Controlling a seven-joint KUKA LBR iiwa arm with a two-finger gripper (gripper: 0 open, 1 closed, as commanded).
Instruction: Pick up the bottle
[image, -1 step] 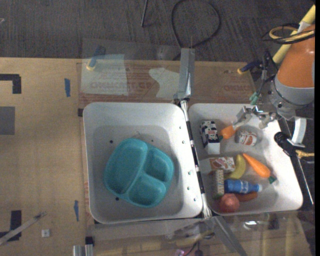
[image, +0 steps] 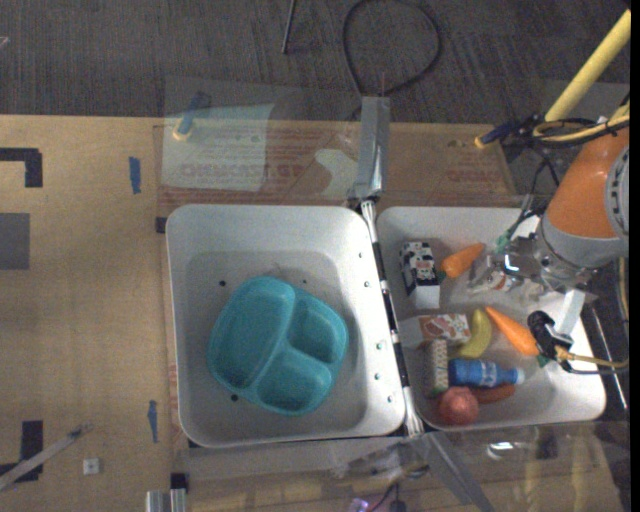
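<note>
Teal plastic, the divided plate (image: 278, 345) lies alone in the left bin (image: 190, 240), well left of the bottle (image: 484, 374). The bottle, blue-labelled, lies on its side in the right bin (image: 590, 395), crowded by a banana (image: 478, 334) above, an apple (image: 458, 406) below and a carrot (image: 512, 331) up to its right, so a clean grasp looks awkward. The tool (image: 508, 272) hangs above the bottle; how open it is, I cannot tell.

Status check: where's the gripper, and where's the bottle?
Gripper over right bin's far side. Bottle lying near front, ungrasped. Banana, carrot, apple crowd it.
</note>
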